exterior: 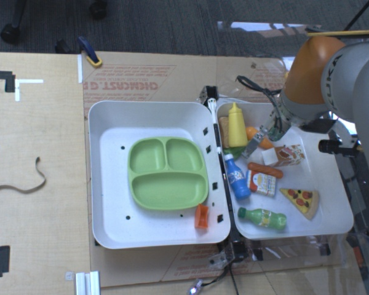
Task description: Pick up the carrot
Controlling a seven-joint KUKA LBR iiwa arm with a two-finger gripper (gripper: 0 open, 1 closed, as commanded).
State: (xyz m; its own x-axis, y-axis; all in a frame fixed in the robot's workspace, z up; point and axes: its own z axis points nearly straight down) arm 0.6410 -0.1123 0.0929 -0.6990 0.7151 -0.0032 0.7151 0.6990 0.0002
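My claw (262, 137) was down in the right bin (332, 226), near its back left part, just beside the yellow bottle (236, 125). From above, my own wrist and the grey and orange bulk of my arm (332, 78) covered much of it, so I could not tell whether it was spread or pressed together, nor whether it touched anything.

The carrot (266, 144) lay right under it and was mostly hidden. I saw an orange bit at the claw's lower right and another at its upper left, next to the yellow bottle. If both belonged to the one carrot, its long axis ran on a slant from upper left to lower right. Which end was the tip I could not make out.

I counted two white bins. The left bin (104, 183) held one green divided plate (168, 173) with three compartments, and one small orange block (201, 216) by its front right corner. The right bin held three bottles: the yellow one, a blue one (237, 177) and a green one (264, 218) lying on its side. With them lay one sausage (265, 169), one red and white packet (262, 184), one pizza slice (301, 201) and one pale wrapper (289, 155) whose print was too small to read.
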